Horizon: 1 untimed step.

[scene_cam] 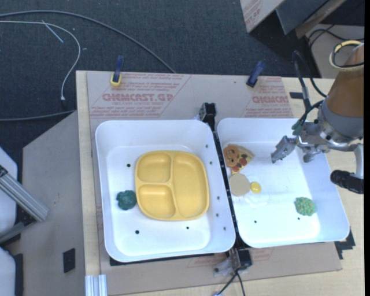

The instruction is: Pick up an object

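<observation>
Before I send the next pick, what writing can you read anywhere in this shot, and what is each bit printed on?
"CHEMCAST GP" in red, on the board behind the left bin.
The same red print on the board behind the right bin, partly cut off by the arm; it looks like "CHEMCAST".
Smaller red lines around both logos: too small to read.
Red print on the cardboard box at the top edge: too blurred to read.

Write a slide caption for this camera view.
Robot arm's pincer hovers over the right bin of toy food; a yellow divided plate sits in the left bin.
</observation>
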{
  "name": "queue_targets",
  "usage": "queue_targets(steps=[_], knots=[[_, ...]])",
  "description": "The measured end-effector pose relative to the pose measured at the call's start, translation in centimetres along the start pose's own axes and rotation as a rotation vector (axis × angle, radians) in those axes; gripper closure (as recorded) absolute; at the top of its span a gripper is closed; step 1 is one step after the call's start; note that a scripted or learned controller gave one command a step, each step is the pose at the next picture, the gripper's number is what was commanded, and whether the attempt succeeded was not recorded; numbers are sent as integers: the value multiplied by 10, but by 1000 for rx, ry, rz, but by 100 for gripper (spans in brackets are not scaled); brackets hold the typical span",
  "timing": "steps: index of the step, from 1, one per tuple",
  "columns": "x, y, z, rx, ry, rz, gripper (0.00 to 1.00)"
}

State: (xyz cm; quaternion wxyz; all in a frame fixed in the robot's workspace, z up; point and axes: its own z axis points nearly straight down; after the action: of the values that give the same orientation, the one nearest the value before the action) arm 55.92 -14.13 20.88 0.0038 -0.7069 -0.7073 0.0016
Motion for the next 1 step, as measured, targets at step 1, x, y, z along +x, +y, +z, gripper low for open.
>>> queue_targets(steps=[1], knots=[[3,1,43,-1,0,0,0]])
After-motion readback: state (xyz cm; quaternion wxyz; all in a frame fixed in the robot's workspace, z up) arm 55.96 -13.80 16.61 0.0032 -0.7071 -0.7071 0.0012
